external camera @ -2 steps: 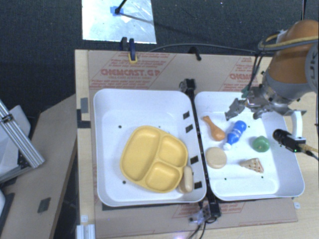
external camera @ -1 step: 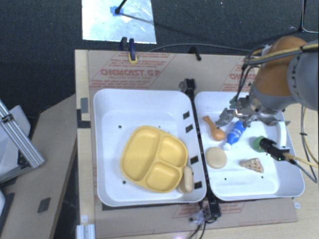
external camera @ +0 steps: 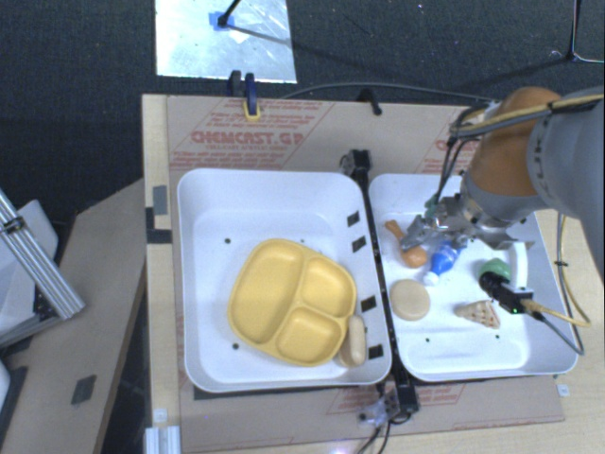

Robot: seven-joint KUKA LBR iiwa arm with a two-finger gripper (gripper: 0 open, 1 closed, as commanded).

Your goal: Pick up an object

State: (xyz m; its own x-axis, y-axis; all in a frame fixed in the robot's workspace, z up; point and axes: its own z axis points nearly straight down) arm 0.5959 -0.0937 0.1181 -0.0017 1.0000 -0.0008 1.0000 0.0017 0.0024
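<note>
- Two shallow white bins sit side by side on a bench, seen from above at a slant. The left bin holds a yellow divided tray with a small tan bread roll touching its lower right edge.
- The right bin holds the loose items: an orange carrot-like piece, a blue-and-white bottle, a round beige disc, a pizza-slice toy and a dark green item.
- The grey arm with its orange band reaches in from the right, and the gripper hangs low over the upper left part of the right bin.
- Whether the gripper is spread or pressed together cannot be told: the fingertips blur into the clutter beneath, and nothing is clearly seen between them.
- The key relation: the orange piece lies just beside the gripper, toward the divider between the bins, and the bottle lies just below the gripper and may be touching it.
- The bottle's long axis runs diagonally, cap end toward the lower left and body toward the upper right, passing under the wrist.
- My judgement is that either of these two is the likely target; the disc, pizza slice and green item lie farther off.
</note>
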